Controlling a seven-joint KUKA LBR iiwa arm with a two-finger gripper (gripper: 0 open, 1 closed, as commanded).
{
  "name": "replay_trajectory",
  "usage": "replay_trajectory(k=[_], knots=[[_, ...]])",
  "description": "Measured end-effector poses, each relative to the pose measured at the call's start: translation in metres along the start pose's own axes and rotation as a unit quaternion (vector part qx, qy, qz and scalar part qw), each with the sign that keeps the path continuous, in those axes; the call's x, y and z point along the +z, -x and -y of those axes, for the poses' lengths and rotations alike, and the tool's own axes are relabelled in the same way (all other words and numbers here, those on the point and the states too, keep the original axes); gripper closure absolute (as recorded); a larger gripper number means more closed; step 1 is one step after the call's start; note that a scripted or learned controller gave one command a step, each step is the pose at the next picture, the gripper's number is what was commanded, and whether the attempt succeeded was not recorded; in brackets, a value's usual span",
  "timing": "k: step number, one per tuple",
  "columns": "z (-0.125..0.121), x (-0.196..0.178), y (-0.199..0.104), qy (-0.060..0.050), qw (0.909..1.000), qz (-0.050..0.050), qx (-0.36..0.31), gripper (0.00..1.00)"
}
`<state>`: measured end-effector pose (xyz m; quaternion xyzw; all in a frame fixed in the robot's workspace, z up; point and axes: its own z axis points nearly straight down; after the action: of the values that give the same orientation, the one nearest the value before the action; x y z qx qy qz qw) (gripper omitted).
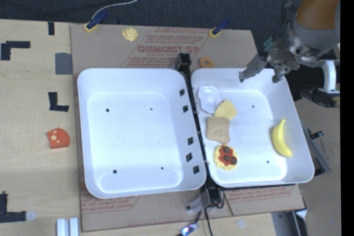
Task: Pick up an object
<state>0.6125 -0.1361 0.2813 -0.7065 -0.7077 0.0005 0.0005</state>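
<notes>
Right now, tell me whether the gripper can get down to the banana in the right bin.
Probably yes. The gripper hovers open above the right bin, and the banana lies alone near the right wall with nothing over it.

Yellow banana (281, 140), tan bread slice (218, 130), white bins (88, 85).

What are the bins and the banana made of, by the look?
Bins: probably moulded plastic, white and smooth, with rounded corners and a soft sheen. Banana: likely plastic or rubber toy, uniform yellow with no markings. Neither is certain from above.
</notes>
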Motion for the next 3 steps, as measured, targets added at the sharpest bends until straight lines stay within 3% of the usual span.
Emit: replay_trajectory(k=[1, 2, 3], knots=[[0.080, 0.108, 0.057, -0.008, 1.0000, -0.001, 0.005, 0.00], [0.098, 0.069, -0.013, 0.000, 1.0000, -0.002, -0.002, 0.00], [0.132, 0.144, -0.045, -0.006, 1.0000, -0.002, 0.000, 0.00]])
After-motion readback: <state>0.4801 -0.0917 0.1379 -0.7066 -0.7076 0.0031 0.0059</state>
